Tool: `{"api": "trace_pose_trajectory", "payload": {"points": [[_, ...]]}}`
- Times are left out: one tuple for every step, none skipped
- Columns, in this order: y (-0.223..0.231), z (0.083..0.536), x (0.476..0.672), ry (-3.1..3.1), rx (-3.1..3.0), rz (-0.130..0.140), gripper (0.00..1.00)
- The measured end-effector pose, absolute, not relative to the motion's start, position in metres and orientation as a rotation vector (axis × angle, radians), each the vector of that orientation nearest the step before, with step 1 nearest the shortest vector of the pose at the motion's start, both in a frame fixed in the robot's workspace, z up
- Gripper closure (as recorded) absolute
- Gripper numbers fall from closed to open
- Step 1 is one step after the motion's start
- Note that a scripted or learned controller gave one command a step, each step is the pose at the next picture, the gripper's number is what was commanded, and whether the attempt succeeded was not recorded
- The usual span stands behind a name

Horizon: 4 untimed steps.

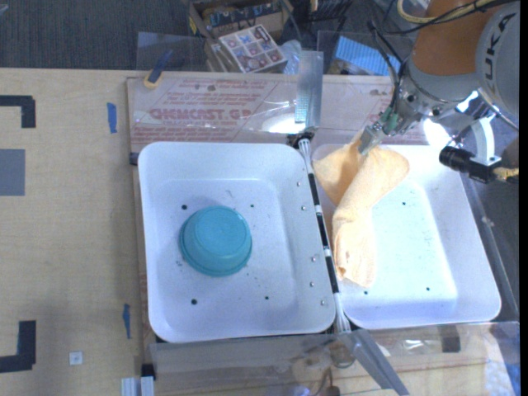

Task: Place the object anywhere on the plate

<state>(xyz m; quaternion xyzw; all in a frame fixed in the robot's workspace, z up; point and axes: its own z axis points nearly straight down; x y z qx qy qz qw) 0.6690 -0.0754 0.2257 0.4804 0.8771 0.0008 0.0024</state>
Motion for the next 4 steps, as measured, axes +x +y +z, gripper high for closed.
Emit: {"api": "trace_pose_trajectory", "payload": {"points": [[-0.034, 0.230, 0.651, 2.999, 0.931, 0.001, 1.00], [0.008, 0.236, 0.632, 3.123, 0.321, 0.002, 1.00], [0.050, 0.244, 0.604, 3.139, 0.006, 0.002, 1.00], [0.082, 0.232, 0.570, 3.139, -0.003, 0.002, 1.00]]}}
